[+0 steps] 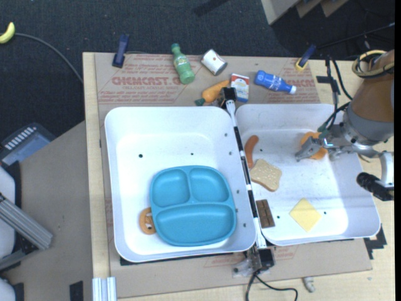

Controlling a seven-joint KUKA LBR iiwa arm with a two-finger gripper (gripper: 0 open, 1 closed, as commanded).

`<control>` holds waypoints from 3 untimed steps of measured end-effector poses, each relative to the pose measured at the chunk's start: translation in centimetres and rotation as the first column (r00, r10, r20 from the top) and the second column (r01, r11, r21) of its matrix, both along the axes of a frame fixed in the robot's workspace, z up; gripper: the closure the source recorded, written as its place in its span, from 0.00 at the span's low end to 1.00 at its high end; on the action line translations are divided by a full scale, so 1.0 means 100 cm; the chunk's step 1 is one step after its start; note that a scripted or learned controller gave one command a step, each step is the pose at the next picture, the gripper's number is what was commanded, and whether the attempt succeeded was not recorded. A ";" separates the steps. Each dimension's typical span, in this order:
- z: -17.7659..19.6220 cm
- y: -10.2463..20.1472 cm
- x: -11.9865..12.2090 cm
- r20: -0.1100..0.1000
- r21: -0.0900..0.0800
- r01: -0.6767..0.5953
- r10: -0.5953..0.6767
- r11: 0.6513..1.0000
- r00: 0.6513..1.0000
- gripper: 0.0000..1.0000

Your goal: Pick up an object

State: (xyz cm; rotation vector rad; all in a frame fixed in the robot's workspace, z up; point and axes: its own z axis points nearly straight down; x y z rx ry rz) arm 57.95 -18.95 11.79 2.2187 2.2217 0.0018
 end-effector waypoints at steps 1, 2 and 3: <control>-0.034 0.025 0.038 -0.001 0.001 0.000 0.000 1.000 1.000 0.00; -0.033 0.012 0.078 0.000 -0.001 -0.001 0.001 1.000 1.000 0.00; -0.022 0.011 0.079 0.003 -0.004 -0.001 0.001 1.000 1.000 1.00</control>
